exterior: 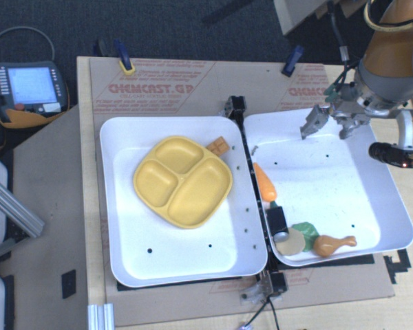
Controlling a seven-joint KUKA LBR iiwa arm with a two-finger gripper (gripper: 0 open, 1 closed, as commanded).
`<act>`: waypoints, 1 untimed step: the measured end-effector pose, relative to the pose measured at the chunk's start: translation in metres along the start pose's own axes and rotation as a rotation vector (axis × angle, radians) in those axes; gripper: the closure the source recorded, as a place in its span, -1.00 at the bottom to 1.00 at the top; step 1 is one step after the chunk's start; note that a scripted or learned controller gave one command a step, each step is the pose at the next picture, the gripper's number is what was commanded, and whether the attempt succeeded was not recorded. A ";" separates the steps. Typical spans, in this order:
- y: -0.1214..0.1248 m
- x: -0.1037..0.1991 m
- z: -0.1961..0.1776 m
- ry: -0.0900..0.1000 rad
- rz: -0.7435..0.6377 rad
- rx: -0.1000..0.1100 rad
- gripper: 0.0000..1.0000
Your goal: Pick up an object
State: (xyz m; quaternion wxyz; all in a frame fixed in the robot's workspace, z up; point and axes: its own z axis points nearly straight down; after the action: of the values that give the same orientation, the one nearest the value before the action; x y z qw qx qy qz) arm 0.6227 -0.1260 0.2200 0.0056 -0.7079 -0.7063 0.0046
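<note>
Fingers (pixel 330 122) hang spread apart, holding nothing, above the right bin's (pixel 389 208) far edge. Nearest pick is the carrot (pixel 263 181), lying against that bin's left wall. It looks like light, stiff, smooth plastic; pinching across its thick middle seems safest, though the wall crowds one side.

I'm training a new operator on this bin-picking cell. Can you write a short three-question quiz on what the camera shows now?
1. True or false: the yellow divided plate lies in the left bin.
2. Which thing lies nearest the divider in the right bin? A) orange carrot B) brown drumstick C) green item
3. Fill in: the gripper hangs over the right bin's ____ edge.

Key: 1 true; 2 A; 3 far.
</note>
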 end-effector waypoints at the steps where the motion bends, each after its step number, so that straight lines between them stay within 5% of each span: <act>1: 0.003 0.000 -0.009 -0.002 -0.002 -0.015 -1.00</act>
State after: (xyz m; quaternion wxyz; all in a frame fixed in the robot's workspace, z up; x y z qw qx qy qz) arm 0.6255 -0.1256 0.2287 -0.0003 -0.7071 -0.7072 -0.0001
